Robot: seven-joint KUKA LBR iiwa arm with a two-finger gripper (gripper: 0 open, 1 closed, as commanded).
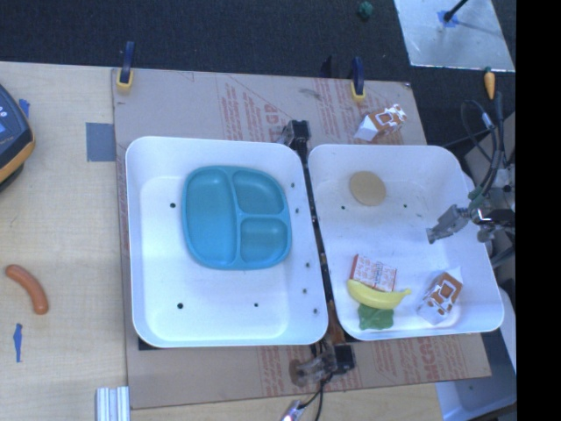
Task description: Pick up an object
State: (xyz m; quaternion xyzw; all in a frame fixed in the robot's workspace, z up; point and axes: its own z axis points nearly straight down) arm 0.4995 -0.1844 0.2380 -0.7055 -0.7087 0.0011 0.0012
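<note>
The right bin [438,160] holds a round tan cookie [367,189] near its back. Toward its front lie a red and white packet [374,273], a yellow banana [377,295] and a green item [375,318] pressed close together. A small brown and white carton [441,295] lies at the front right. My gripper [447,224] reaches in over the bin's right rim, hanging above bare floor between the cookie and the carton, and holds nothing that I can see.
The left bin [149,261] holds a blue divided plate [237,216]. Outside the bins, another small carton [381,123] sits on the cardboard behind the right bin, and a sausage [28,288] lies on the bench at far left.
</note>
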